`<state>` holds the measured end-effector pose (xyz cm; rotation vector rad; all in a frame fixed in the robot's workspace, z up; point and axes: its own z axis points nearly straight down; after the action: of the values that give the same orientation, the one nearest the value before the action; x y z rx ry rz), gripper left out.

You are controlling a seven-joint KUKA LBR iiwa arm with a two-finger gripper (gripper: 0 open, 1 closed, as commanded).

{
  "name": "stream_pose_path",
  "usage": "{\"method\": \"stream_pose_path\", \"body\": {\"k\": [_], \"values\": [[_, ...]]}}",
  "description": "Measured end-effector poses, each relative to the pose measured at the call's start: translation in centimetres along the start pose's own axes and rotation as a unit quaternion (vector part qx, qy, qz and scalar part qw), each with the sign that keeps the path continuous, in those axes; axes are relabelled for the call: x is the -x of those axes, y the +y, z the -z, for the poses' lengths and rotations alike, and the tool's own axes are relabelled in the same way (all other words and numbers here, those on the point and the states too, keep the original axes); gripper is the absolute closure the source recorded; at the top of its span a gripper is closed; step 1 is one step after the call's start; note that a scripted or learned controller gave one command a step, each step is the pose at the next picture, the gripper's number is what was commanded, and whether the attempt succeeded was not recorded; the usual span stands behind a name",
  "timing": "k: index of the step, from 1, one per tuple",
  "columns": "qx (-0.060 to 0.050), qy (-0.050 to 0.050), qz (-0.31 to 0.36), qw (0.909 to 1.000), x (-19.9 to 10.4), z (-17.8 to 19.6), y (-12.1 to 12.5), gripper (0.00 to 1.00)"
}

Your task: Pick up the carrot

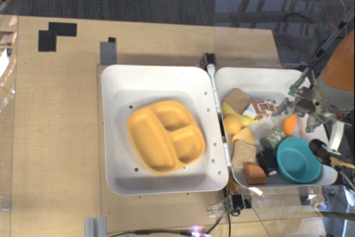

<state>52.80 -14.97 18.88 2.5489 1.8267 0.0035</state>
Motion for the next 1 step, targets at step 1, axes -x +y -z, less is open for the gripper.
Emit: {"method": "stream_pose_path", "body": {"k": [1], "values": [[-0.002, 0.001, 0.12, 0.9928, 2.9, -7.76, 4.48, 0.0]]}}
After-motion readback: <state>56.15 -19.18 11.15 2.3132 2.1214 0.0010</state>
